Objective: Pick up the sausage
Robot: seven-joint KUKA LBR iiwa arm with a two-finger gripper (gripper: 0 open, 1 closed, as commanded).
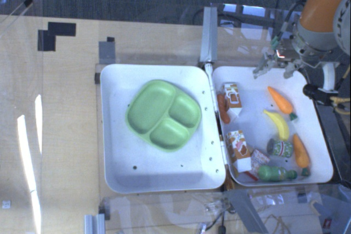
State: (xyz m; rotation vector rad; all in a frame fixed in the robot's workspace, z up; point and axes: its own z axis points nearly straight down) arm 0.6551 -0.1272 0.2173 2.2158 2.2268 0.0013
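Fingers point(276, 64) spread wide, holding nothing, above the right bin's point(323, 134) far edge.
The sausage point(223, 108) lay well left of the fingers against the bin wall, touching a carton point(232, 95); carrot point(281, 100) and banana point(278, 124) lay nearer. The left bin point(115, 172) held a green plate point(163, 114).

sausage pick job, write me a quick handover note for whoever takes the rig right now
Gripper: above the far edge of the right bin, fingers spread, nothing between them.
Sausage: lying against the right bin's left wall, beside the upper carton, not yet touched.
Left bin holds the green divided plate.
Done: nothing yet.
Left: move across to the sausage, descend, grasp, lift. The wall and carton are close, so the grasp may be tight.
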